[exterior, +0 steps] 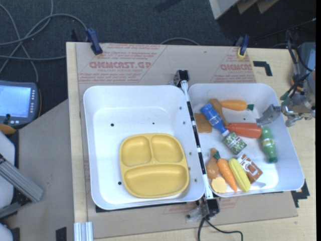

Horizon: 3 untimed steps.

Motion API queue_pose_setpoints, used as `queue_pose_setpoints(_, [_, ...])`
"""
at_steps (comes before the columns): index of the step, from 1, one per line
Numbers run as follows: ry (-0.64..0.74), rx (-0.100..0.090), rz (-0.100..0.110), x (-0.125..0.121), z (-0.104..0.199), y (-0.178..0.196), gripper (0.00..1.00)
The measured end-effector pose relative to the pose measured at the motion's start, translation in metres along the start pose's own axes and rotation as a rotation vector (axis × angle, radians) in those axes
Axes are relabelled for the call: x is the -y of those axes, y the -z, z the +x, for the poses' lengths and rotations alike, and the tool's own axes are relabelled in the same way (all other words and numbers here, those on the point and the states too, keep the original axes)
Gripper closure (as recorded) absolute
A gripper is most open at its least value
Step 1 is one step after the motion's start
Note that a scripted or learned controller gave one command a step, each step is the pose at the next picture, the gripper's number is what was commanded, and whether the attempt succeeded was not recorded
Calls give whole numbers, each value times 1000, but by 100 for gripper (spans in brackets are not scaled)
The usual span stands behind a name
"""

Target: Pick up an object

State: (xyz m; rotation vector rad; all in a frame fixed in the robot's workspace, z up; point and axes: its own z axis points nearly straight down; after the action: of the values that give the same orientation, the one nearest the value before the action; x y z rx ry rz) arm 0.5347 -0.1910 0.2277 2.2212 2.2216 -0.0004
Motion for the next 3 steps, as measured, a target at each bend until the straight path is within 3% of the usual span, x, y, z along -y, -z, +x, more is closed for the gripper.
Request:
queue_pose_setpoints(1, [6, -2, 3, -39, 52, -112, 0])
queue_pose_setpoints(2, [-1, 5, -20, -30, 80, -128, 0])
queue_pose_setpoints(3, [0, 4, -14, -28, 81, -121, 100])
